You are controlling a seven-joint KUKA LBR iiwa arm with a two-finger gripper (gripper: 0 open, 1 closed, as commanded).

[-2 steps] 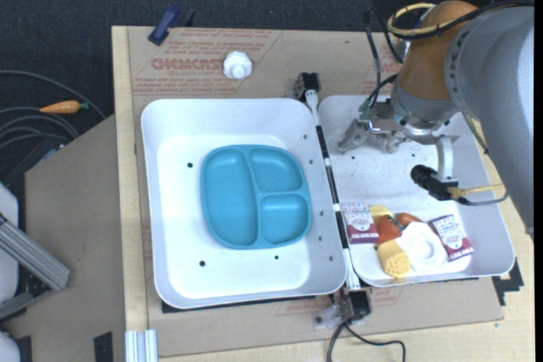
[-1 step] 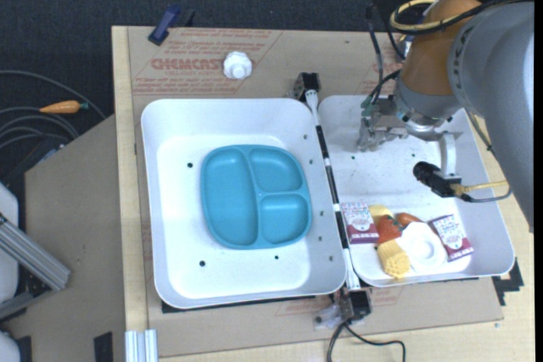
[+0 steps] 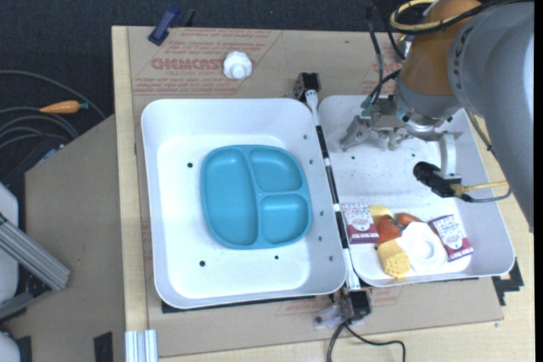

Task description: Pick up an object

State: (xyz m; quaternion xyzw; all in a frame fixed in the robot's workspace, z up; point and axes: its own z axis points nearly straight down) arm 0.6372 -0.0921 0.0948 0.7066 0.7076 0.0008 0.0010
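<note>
Approach step, by my read: grey two-finger gripper (image 3: 379, 134) hangs over right white plastic bin (image 3: 501, 220), upper part, prongs apart, nothing betw. them. Yellow corn-shaped toy (image 3: 393, 258) lies lower in bin w/ small packets (image 3: 357, 222). Next: move down-frame, descend, clamp.

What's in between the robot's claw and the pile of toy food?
In the camera view, just bare white bin floor lies between the gripper and the toy food pile.
</note>
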